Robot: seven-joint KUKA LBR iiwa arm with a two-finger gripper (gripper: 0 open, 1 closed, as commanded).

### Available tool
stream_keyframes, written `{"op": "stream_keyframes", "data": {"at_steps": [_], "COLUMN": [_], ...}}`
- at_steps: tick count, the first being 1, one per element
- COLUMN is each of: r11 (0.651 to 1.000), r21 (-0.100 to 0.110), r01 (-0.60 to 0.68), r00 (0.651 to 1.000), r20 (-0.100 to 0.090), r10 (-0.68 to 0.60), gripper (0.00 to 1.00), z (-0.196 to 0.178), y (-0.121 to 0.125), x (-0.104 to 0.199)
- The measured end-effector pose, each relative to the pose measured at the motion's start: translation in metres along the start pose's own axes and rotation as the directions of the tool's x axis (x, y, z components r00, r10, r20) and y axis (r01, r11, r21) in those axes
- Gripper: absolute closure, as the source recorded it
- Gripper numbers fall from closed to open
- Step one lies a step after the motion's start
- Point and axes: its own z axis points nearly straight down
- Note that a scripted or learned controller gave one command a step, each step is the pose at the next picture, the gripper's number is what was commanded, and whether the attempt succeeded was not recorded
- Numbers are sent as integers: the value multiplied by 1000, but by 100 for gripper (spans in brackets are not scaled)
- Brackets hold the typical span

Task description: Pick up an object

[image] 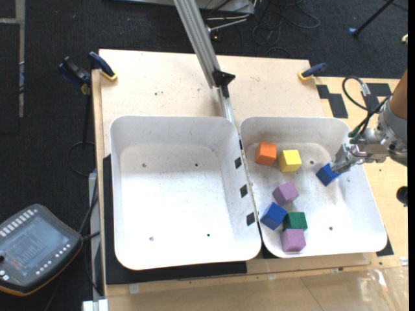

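Reaching in from the right, my arm (397,118) is mostly cut off by the frame edge. The right bin (363,193) on the bench (168,83) holds orange, yellow, purple, green and blue cubes. My jaws (338,166) are closed on a blue block (327,173) near its right wall.

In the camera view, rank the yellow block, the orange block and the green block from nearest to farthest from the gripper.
Measured from the gripper at the right bin's right side:
1. Yellow block, left of the gripper, mid-bin.
2. Green block, lower left of the gripper, between a blue block and a purple block.
3. Orange block, beyond the yellow one, near the bin's left wall.
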Motion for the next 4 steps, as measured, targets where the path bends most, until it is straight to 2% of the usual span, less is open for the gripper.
{"op": "stream_keyframes", "data": {"at_steps": [1, 2, 4], "r11": [1000, 1000, 1000], "r21": [7, 8, 9], "r01": [5, 6, 7], "r00": [1000, 1000, 1000], "r20": [-5, -5, -6], "r10": [-5, -6, -7], "gripper": [100, 100, 100], "z": [15, 9, 26], "y": [-5, -11, -18], "x": [53, 110, 233]}}
